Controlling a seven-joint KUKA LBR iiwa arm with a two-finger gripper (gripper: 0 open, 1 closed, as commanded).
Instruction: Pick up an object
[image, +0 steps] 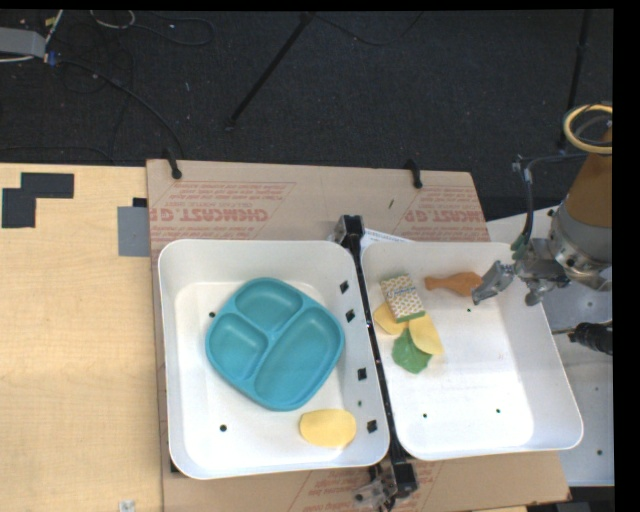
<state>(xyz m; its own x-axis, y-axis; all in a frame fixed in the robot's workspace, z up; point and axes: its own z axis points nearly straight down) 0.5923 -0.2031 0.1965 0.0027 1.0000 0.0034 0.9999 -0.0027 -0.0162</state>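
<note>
The right bin holds a cluster near its left wall: a patterned block, a yellow piece, a second yellow piece and a green piece. An orange-brown object lies at the back of that bin. My gripper hangs over the bin's back right part, just right of the orange-brown object. Its fingers are spread open with nothing between them.
The left bin holds a teal divided plate and a yellow lump near its front edge. A black divider with clips runs between the bins. The front half of the right bin has bare floor.
</note>
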